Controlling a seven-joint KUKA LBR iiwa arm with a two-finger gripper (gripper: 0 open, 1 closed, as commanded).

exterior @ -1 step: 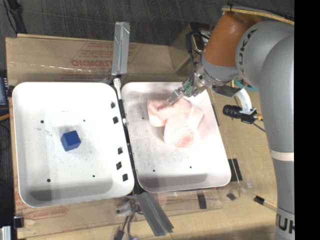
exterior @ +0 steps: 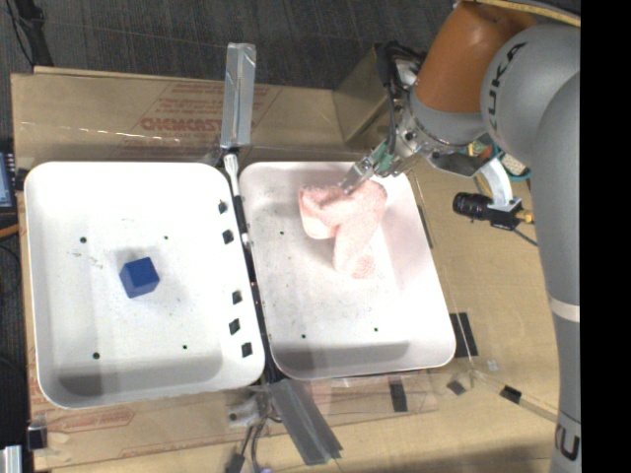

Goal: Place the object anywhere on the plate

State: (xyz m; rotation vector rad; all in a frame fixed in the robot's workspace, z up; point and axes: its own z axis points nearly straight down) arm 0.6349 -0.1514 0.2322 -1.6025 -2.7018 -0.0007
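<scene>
The gripper (exterior: 363,170) of the KUKA arm (exterior: 523,97) sits at the far edge of the right bin (exterior: 345,348), its slim fingers pinched onto the upper right corner of a pale pink cloth-like object (exterior: 347,220), which appears caught between them. The pink object spreads from the fingertips toward the near left, a crumpled lobe bulging left and a longer tail hanging toward the bin's middle, so its long axis runs roughly from the gripper toward the near side of the bin, with a slight lean. It looks partly lifted at the gripped corner while the lower end seems to touch or lie close to the bin floor; the view does not settle which. No plate can be made out with certainty; a faint pale shape under the object's left lobe may be one, but it blends into the white bin. Across the central divider, in the left bin (exterior: 59,294), a small blue cube (exterior: 140,276) rests well apart from the action, to the left and nearer. Since the arm reaches in from the right and already has the object, the coming move likely turns on carrying the dangling tail along with the pinched corner, and a thin corner hold could slip.
</scene>
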